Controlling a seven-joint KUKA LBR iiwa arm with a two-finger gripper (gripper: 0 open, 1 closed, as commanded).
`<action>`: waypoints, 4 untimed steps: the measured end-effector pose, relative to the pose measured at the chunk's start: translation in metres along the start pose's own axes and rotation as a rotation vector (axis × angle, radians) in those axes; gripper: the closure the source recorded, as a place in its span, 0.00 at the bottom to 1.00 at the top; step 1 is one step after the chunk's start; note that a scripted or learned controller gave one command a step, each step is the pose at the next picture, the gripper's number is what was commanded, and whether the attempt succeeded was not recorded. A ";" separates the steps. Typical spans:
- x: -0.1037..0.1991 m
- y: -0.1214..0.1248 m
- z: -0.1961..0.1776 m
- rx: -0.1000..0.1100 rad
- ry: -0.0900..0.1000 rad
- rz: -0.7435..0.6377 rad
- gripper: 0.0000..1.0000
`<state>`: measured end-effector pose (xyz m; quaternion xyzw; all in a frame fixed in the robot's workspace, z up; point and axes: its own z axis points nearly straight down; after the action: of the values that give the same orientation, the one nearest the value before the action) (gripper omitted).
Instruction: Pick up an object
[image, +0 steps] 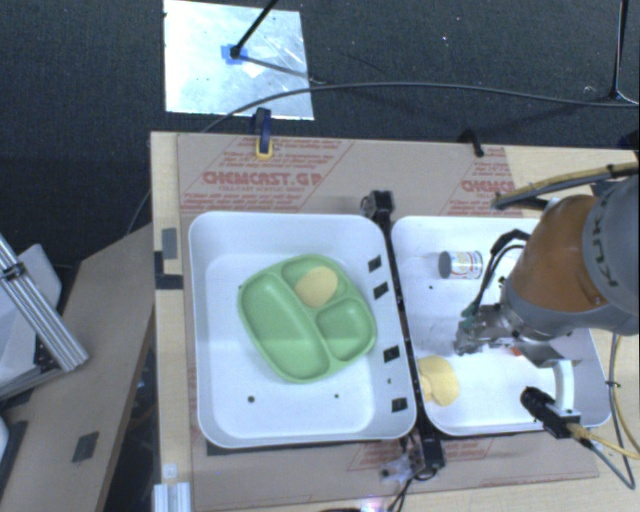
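Two shallow white plastic bins sit side by side on the bench. The left bin (225, 400) carries a light green plastic divided tray (300, 330), and a pale yellow rounded object (318, 287) lies in the tray's upper compartment. In the right bin (480, 425) a small silver can (460, 264) lies on its side near the far wall, and a second pale yellow lump (438, 380) rests near the front, just beside the divider. The grey arm with its orange band (560, 265) reaches in from the right — its gripper (478, 335) is low over the right bin's floor, between the can and the yellow lump, touching neither. Whether the claw is spread or pressed together I cannot tell.
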<state>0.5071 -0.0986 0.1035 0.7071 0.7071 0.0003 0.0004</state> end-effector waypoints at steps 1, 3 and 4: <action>0.000 -0.001 -0.060 0.001 0.000 -0.003 1.00; 0.005 0.001 -0.134 -0.002 0.000 -0.004 1.00; 0.046 0.013 -0.139 -0.002 0.000 -0.004 1.00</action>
<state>0.5201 -0.0524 0.2427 0.7057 0.7086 0.0009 0.0010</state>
